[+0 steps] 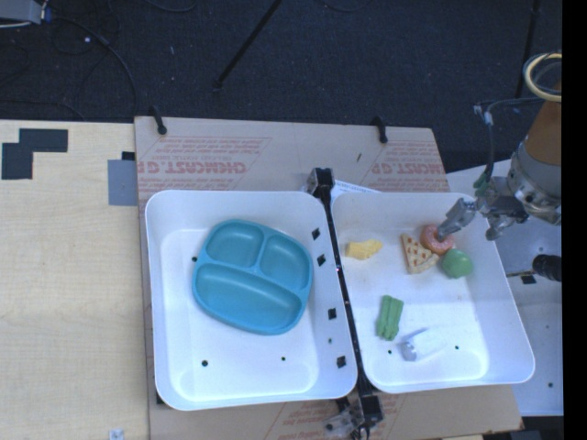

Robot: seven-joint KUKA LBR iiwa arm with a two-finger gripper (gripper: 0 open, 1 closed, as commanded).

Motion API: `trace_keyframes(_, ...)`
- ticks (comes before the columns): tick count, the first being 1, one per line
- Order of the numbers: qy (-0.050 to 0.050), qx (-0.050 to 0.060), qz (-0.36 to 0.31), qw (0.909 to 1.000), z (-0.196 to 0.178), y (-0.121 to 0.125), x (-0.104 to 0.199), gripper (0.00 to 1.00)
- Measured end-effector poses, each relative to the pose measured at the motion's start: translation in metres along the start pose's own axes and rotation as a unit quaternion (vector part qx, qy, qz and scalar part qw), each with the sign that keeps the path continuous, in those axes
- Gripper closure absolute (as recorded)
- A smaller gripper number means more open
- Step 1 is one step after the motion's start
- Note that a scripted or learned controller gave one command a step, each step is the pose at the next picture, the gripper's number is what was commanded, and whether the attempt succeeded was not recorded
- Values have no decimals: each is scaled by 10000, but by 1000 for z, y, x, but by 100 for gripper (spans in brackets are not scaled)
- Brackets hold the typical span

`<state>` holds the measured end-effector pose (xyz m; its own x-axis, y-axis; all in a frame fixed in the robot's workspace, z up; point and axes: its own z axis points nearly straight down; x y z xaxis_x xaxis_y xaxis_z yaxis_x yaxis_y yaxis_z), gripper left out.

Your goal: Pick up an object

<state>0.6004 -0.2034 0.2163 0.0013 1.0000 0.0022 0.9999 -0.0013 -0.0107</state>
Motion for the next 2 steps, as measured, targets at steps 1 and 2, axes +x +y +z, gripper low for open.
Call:
trace_keyframes(1, -12, -49, -9, 10000, -6, 2, 0, 0)
trace_keyframes(2, -2, -19, -10, 10000, 38, 3, 1, 0)
